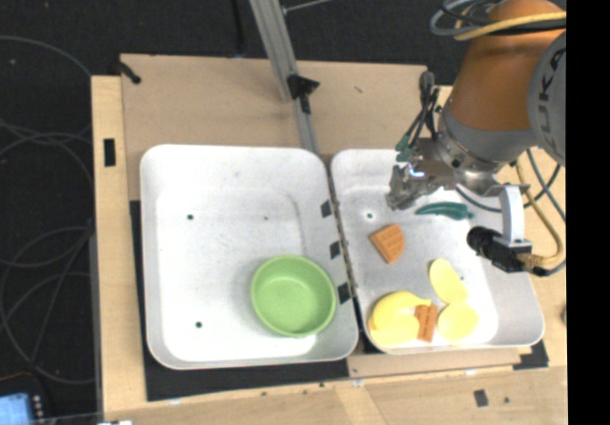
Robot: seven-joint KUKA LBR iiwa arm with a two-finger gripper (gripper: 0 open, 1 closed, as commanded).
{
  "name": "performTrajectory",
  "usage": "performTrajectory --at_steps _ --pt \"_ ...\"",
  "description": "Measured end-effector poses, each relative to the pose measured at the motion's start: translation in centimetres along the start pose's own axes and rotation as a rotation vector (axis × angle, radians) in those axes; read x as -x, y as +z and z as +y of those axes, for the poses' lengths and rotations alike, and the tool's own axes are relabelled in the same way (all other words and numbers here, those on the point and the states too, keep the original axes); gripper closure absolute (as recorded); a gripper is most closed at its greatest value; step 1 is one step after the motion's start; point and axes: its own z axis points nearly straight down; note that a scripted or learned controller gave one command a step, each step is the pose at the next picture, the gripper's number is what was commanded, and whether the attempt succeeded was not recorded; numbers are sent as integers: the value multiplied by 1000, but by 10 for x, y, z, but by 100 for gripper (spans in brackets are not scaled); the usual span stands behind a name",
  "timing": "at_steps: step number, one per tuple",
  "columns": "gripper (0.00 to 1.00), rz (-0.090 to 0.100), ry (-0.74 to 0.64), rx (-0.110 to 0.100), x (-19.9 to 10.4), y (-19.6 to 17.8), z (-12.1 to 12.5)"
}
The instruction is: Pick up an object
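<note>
My hand point(405, 187) hangs in the right bin point(355, 175), just above the orange block point(387, 243); I cannot tell its grip state. I should centre over the block, then descend straight.

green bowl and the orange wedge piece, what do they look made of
The green bowl in the left bin looks like moulded plastic: one even colour, smooth rounded rim, dull sheen. The orange wedge in the right bin has a matte, faintly ridged face, so perhaps foam or soft plastic, maybe toy food; the view is too coarse to tell which.
</note>
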Motion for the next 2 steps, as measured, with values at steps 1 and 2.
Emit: performTrajectory --at_steps 1,2 --pt "100 0 0 -1 -47 1 -20" --pt "100 -1 -1 -1 -104 14 -33"
